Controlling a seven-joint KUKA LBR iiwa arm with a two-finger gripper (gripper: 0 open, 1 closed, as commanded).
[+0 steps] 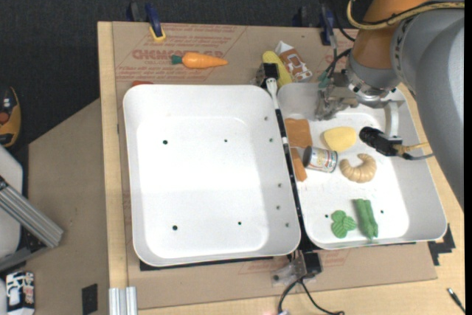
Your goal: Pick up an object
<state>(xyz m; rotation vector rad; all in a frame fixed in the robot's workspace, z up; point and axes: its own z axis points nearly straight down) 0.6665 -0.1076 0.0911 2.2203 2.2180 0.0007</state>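
My gripper (328, 105) hangs over the far part of the right bin (420, 229), above bare white floor. Just in front of it lies a pale yellow lemon-like piece (338, 137). An orange-brown slab (298, 136) leans along the bin's left wall, with a small tin can (320, 158) on its side next to it. A croissant (358, 169) lies to the can's right. Near the front edge sit a green pod (366, 218) and a green leafy piece (341, 223). Nothing shows in the gripper's grasp.
The left bin (147, 181) sits beside the right one. Behind the bins, a toy carrot (200, 61) and a yellow and brown toy cluster (282, 66) rest on the cardboard. Blue clamps (155, 22) hold the board's far edge.
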